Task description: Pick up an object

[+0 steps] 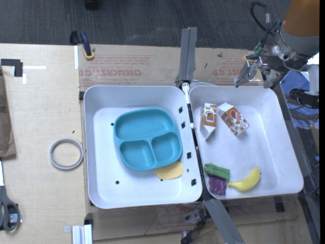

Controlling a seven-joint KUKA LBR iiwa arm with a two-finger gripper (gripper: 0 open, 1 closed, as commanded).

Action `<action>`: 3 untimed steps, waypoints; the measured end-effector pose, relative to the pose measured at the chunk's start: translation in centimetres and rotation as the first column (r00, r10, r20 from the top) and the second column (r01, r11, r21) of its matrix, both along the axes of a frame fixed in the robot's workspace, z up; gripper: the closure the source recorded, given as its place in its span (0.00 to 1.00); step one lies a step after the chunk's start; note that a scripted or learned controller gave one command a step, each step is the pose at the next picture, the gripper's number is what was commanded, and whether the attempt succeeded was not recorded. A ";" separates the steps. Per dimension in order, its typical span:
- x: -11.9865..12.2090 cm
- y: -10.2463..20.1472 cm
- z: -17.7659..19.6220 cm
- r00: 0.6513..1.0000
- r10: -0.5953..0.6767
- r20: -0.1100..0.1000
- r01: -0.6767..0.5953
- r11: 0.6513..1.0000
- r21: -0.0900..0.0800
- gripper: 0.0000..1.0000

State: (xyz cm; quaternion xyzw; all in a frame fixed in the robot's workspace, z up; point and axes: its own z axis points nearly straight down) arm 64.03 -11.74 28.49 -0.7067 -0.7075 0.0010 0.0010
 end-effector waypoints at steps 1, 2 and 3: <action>-2.1 -1.5 -10.3 0.947 0.320 0.002 -0.320 0.947 0.000 0.00; -5.1 1.7 -11.3 0.936 0.353 0.002 -0.353 0.936 0.000 0.00; -2.3 -3.4 -19.3 0.930 0.367 0.003 -0.367 0.930 -0.001 0.00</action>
